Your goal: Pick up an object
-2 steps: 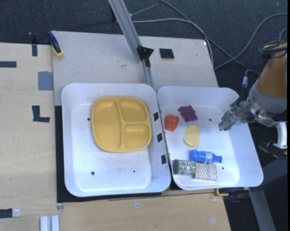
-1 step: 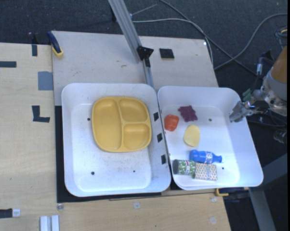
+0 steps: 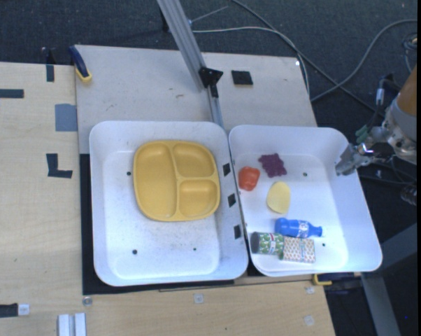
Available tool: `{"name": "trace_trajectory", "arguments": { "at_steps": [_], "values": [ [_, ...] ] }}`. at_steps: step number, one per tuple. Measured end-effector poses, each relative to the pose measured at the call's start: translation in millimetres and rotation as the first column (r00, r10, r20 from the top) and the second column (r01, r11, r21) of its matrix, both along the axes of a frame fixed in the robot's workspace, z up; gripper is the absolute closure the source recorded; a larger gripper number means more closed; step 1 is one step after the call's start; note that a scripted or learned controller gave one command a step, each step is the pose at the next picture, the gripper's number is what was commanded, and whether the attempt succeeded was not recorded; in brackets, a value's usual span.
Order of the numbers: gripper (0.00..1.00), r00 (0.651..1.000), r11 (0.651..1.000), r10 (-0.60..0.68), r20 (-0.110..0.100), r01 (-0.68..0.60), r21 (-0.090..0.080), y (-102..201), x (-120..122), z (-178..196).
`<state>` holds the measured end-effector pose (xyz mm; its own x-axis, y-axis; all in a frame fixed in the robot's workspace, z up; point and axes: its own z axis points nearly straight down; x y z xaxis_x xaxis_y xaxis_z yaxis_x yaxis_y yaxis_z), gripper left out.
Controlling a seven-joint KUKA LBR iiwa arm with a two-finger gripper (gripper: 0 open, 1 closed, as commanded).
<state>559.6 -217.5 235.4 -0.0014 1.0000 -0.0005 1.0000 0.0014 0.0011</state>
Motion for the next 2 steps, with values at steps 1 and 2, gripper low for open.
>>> {"name": "trace_trajectory", "arguments": {
  "at_steps": [1,2],
  "values": [
    [1.0,1.0,1.0,0.004,-0.002,-0.004,0.002,45,2,3],
    [1.0,1.0,1.0,0.006,-0.001,-0.006,0.002,105,12,7]
  ]
}}
